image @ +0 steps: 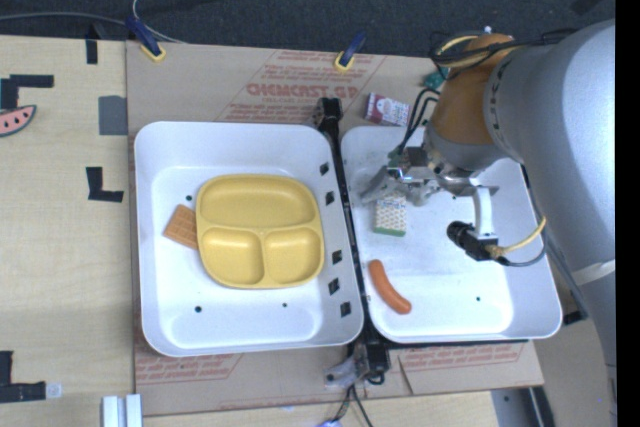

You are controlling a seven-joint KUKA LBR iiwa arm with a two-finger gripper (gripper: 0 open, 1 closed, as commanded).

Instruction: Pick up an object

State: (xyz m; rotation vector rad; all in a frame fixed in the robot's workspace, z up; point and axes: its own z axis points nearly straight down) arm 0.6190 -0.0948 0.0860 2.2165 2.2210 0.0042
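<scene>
The grey arm (560,115) enters from the right and extends over the right bin (500,315). The left bin (160,245) contains a yellow divided plate (262,227); a tan cracker-like piece (181,226) lies touching the plate's left edge. In the right bin, the gripper (397,181) hangs directly above a small green-and-white sponge block (390,215) near the bin's left wall. Whether the fingers are spread or closed cannot be determined, and no contact with the block is visible. An orange sausage-shaped item (389,286) lies nearer the bin's front, apart from the block.
</scene>
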